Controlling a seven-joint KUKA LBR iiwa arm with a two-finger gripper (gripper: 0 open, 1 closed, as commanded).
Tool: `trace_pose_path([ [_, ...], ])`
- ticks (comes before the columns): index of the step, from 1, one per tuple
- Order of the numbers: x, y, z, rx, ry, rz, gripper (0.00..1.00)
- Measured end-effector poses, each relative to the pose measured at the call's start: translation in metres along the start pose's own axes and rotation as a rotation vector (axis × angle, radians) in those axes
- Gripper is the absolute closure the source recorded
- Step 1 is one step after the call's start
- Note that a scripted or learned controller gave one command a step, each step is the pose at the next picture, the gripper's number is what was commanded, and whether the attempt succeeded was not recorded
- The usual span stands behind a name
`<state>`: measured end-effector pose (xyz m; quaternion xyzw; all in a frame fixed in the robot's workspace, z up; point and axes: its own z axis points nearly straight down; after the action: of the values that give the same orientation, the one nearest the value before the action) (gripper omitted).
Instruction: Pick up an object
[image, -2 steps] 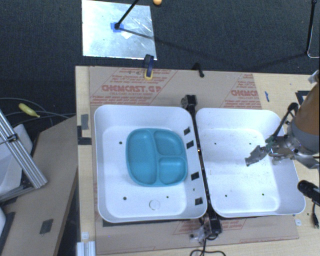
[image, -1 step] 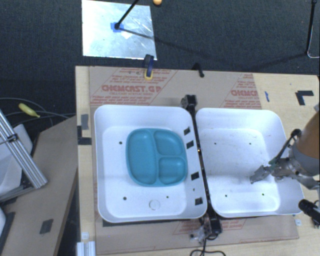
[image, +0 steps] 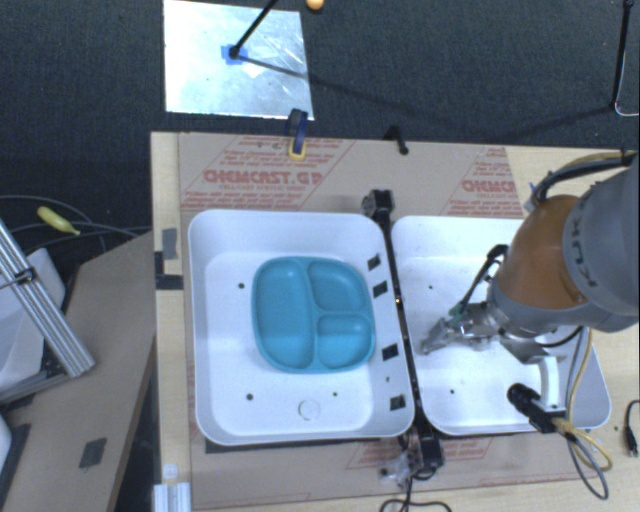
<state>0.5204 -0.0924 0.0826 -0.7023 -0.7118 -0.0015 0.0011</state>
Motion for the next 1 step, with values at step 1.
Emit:
trace_pose_path([
  [1,-0.0073,-0.0007,-0.0126,-0.003,-0.005,0.011,1.00],
])
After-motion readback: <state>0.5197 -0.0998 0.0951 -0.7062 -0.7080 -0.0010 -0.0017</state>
